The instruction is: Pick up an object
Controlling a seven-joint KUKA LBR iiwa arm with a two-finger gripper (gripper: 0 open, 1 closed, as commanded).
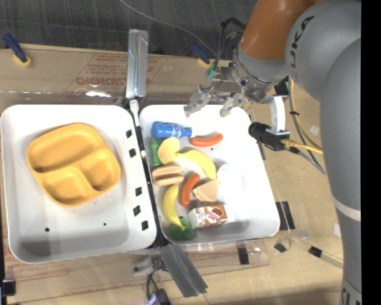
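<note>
We take the step in hand to be the approach: the big grey arm with its orange band (286, 24) reaches in over the far edge of the right shallow white bin (254, 202), and its two-finger gripper (211, 105) hangs there with its metal fingers (193, 103) spread apart and nothing between them. To do this well, we would lower onto something that lies at the edge of the pile, and the small red sausage toy (206, 139) near the bin's far edge looks the easiest, with bare floor on its right; the blue plastic bottle (170, 131) just beside it is a fair second. The left white bin (13, 170) carries a yellow three-part plastic tray (73, 162) and plays no part. In the way is the crowding against the right bin's left wall: a yellow banana toy (200, 161), a hot-dog bun toy (167, 173), a second yellow banana toy (171, 208), a brown-and-white printed carton (208, 216) and a tan bread-slice toy (206, 191) touch or overlap, so fingers closing there could snag two at once.
</note>
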